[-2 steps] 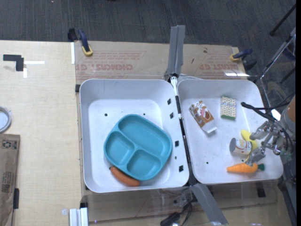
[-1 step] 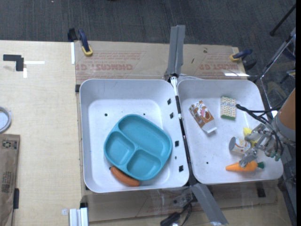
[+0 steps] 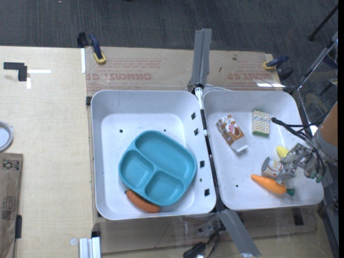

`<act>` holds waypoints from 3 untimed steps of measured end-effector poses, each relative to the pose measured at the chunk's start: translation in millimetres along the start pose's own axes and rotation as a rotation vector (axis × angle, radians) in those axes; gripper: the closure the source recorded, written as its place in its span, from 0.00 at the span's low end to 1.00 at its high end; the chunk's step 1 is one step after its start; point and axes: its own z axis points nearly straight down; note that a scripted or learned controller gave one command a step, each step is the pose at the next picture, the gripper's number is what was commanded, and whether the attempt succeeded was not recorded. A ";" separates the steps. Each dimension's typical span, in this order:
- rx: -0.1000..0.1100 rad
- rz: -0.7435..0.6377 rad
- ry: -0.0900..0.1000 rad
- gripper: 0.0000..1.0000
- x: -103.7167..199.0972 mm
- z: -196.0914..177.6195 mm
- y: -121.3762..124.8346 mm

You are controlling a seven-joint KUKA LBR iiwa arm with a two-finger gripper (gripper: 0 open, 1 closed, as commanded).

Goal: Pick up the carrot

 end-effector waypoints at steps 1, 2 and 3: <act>0.000 0.000 0.001 0.00 0.1 0.0 0.0; 0.002 -0.404 0.013 0.00 9.2 -63.4 7.3; 0.000 -0.590 0.014 0.00 -32.6 -105.7 19.3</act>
